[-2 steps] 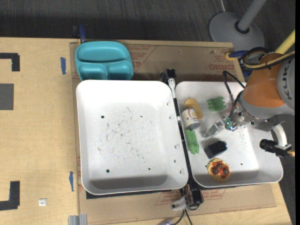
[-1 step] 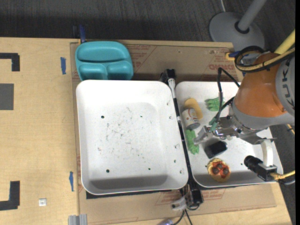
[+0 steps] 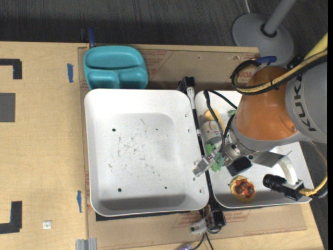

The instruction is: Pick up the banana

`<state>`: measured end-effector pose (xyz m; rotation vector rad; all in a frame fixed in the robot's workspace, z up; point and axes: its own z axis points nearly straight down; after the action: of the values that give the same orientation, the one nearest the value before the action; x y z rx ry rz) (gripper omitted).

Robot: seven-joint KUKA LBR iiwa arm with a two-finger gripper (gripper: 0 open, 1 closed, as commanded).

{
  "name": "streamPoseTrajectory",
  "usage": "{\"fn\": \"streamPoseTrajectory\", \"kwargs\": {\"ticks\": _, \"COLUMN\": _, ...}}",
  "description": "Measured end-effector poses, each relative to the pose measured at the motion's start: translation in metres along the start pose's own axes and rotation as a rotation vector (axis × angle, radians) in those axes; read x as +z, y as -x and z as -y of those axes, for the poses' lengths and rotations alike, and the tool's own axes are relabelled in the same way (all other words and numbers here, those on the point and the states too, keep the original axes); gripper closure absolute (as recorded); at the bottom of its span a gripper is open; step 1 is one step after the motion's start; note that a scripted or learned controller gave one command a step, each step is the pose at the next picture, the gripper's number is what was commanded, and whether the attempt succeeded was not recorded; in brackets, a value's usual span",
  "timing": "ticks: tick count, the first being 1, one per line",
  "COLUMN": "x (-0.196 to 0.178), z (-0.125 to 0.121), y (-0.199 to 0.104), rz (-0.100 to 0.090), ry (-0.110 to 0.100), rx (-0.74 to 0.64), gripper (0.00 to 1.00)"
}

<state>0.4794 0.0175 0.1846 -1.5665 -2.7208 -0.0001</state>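
One arm [image 3: 270, 108] covers two white bins' [image 3: 140, 145] right one.

the arm [image 3: 270, 108] covers most of the right bin [image 3: 260, 202] and is cut off by the right edge. the banana [image 3: 214, 120] shows only partly beside it. gripper [image 3: 210, 163] fingers are too small to resolve.

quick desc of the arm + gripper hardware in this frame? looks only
Grey KUKA arm with black lettering on its shell and a broad, glossy orange band above the wrist. Yellow and black cables loop round the band's top. The wrist assembly is metallic with black blocks and small green parts; the gripper ends in silvery metal.
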Motion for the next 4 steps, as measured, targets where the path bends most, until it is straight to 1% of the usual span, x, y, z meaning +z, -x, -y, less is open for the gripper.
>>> {"fn": "streamPoseTrajectory", "kwargs": {"ticks": 1, "x": 0.0, "z": -0.035, "y": -0.052, "rz": 0.002, "ry": 0.003, "rx": -0.088, "gripper": 0.0}}
{"fn": "streamPoseTrajectory", "kwargs": {"ticks": 2, "x": 0.087, "z": -0.053, "y": -0.093, "rz": 0.0, "ry": -0.001, "rx": -0.146, "gripper": 0.0}}
{"fn": "streamPoseTrajectory", "kwargs": {"ticks": 3, "x": 0.098, "z": -0.099, "y": -0.168, "rz": 0.003, "ry": 0.007, "rx": -0.135, "gripper": 0.0}}
{"fn": "streamPoseTrajectory", "kwargs": {"ticks": 4, "x": 0.054, "z": -0.121, "y": -0.142, "rz": 0.002, "ry": 0.001, "rx": 0.352, "gripper": 0.0}}
